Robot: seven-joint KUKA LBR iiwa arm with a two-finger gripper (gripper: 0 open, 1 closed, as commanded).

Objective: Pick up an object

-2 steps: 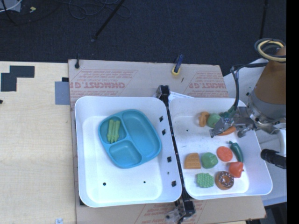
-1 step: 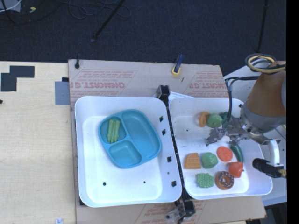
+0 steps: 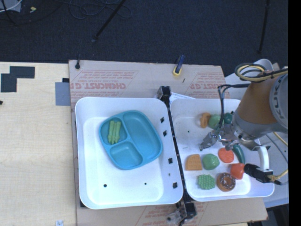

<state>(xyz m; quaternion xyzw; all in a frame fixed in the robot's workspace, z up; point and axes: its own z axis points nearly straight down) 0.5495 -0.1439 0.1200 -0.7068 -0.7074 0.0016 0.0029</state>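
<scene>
We saw two white bins [image 3: 89, 192] on cardboard over a wood bench, dark carpet at frame top. Gripper [image 3: 217, 139] hung over the right bin, toy food [image 3: 210, 161] lower right.

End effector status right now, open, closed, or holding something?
End effector: above the right bin near the toy foods; open or closed cannot be told, and nothing shows in its grip.

Blue divided plate [image 3: 141, 131], yellow clamp [image 3: 178, 68]

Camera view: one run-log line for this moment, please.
arm: over right bin | claw: above toy food, nothing visibly held | blue tray: left bin, holds green beans
</scene>
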